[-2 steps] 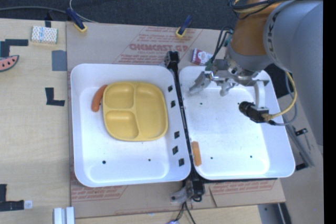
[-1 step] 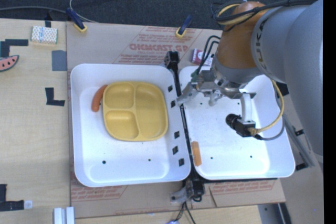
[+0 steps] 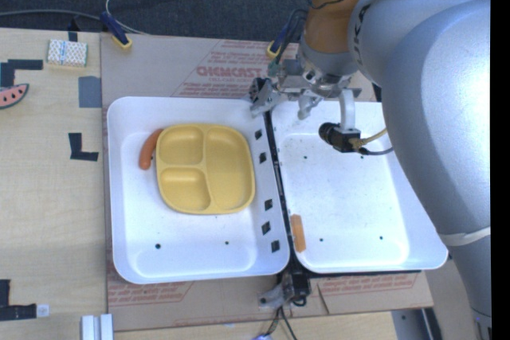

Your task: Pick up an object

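Yellow tray point(image 3: 205, 169), one, two orange sausages point(image 3: 147, 150) (left bin point(image 3: 127, 251)); claw point(image 3: 284, 98) grip unclear.

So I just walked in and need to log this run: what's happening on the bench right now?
A grey KUKA arm's two-finger gripper hangs over the far end of the divide between the two shallow white bins, holding nothing visible. A yellow compartment plate and an orange sausage-shaped piece lie in the left bin; a small orange piece lies in the right bin.

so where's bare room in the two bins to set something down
Right bin: wide bare floor between the small orange piece by the divider and the outer rim. Left bin: a strip in front of the yellow tray. Crowded: the far divider end, under the gripper.
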Tool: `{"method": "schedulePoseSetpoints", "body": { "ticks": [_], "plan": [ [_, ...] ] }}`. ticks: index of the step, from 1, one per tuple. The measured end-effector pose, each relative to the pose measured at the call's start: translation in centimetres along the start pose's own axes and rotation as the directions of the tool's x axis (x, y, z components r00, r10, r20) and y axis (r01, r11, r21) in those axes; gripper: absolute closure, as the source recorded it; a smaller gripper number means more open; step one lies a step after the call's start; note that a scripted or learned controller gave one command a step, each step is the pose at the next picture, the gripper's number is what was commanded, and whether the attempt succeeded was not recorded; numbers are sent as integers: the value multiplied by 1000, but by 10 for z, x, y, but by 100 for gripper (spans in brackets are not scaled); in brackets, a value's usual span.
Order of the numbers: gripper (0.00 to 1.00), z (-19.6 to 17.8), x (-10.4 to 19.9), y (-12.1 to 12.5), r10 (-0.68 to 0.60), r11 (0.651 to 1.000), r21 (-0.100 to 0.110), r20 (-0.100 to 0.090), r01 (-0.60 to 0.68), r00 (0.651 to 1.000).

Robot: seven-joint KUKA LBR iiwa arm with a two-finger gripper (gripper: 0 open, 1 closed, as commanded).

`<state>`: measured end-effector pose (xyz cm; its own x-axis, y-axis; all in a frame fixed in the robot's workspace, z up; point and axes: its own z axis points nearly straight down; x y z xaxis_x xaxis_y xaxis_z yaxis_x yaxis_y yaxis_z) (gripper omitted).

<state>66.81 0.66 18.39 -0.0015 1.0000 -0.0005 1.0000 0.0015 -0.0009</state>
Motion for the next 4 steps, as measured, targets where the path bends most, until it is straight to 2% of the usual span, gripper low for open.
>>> {"method": "schedulePoseSetpoints", "body": {
  "ticks": [1, 2, 3, 4],
  "plan": [
    [100, -10, 0, 0, -1, 1000, 1, 2, 1, 1000],
    [0, -10, 0, 0, -1, 1000, 1, 3, 1, 1000],
    [100, -19, 0, 0, -2, 1000, 2, 3, 2, 1000],
    [0, -19, 0, 0, -1, 1000, 2, 4, 1, 1000]
  ]
}}
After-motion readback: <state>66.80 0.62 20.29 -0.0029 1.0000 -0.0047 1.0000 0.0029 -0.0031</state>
